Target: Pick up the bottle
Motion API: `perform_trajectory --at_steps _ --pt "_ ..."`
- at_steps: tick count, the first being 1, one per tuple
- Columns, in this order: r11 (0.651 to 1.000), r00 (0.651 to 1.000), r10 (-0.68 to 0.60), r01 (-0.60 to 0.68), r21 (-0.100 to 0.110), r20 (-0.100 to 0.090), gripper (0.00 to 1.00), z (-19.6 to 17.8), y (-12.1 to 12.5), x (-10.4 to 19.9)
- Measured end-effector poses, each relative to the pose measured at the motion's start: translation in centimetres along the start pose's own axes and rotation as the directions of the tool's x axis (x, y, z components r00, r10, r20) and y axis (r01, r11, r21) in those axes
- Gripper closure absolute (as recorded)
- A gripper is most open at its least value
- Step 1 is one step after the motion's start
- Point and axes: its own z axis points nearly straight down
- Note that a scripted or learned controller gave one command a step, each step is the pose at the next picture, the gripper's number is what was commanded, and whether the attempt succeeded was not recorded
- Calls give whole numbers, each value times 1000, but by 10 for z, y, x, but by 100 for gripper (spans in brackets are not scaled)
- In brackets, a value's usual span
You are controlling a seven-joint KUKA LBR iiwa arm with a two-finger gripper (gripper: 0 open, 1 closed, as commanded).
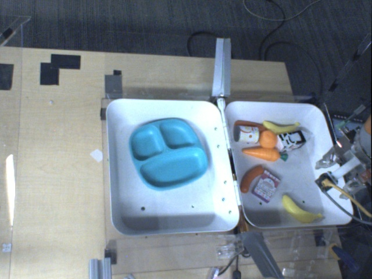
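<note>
Gripper [343, 170] at right bin's [314, 112] edge; finger state indiscernible. Bottle [249, 132] lies crowded by carrot [263, 153] and orange [268, 139]. Approach from its free left end.

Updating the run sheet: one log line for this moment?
gripper: over right bin's right edge, holding nothing | bottle: lying in right bin, untouched | left bin: blue divided plate

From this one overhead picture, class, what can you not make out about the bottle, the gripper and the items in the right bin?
- Gripper: cut off by the camera view's right edge, blurred; finger state unreadable.
- Bottle: label too small to read; the orange overlaps one end.
- Black-and-white item: partly under the upper banana; identity unclear.
- Purple packet: print too small; it covers part of the sausage.
</note>
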Motion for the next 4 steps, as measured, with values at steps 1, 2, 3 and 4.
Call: perform_trajectory --at_steps 1,2,3,4 --pt "979 979 202 -202 -1 -6 0 94 3 0" --pt "981 981 192 -192 -5 -13 100 82 4 4" --pt "981 981 196 -196 -1 -8 100 93 4 1" --pt "980 980 201 -201 -1 -8 100 93 4 1"
